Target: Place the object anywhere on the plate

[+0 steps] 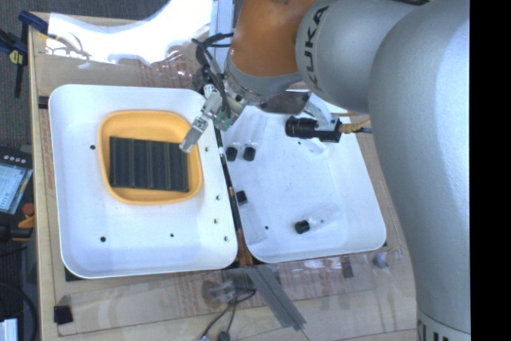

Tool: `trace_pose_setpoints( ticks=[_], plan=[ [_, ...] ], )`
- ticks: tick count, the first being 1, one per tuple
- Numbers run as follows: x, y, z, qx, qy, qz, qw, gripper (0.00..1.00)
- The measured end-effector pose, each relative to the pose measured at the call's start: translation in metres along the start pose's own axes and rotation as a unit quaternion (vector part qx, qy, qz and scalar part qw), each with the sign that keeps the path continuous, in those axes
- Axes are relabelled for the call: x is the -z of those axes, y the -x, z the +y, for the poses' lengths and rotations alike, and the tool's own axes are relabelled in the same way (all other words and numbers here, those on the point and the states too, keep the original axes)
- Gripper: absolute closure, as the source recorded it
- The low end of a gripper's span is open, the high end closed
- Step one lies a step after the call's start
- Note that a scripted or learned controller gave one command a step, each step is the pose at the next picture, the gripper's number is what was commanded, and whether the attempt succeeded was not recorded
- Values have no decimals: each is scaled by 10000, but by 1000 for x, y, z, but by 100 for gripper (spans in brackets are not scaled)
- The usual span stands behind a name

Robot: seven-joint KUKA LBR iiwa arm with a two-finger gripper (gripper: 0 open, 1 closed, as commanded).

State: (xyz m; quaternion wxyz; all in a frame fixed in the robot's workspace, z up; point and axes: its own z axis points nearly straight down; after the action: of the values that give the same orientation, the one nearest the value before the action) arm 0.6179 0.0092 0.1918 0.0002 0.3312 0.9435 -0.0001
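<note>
The gripper hangs over the right rim of the yellow plate with a dark ribbed insert in the left white bin, clamping a small grey object slanting down-left.

Arm overhangs right bin top; plate in left bin open from above.

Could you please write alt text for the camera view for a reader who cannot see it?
A grey and orange robot arm reaches in from the right, its gripper over the right edge of a yellow plate holding a dark ridged insert, in the left white bin. The right white bin holds a few small black pieces.
</note>
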Motion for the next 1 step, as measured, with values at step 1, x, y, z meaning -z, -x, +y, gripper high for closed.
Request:
trace_pose_setpoints(
  ticks=[1],
  plan=[
    [32,51,-18,701,-3,-2,9975,0]
  ],
)
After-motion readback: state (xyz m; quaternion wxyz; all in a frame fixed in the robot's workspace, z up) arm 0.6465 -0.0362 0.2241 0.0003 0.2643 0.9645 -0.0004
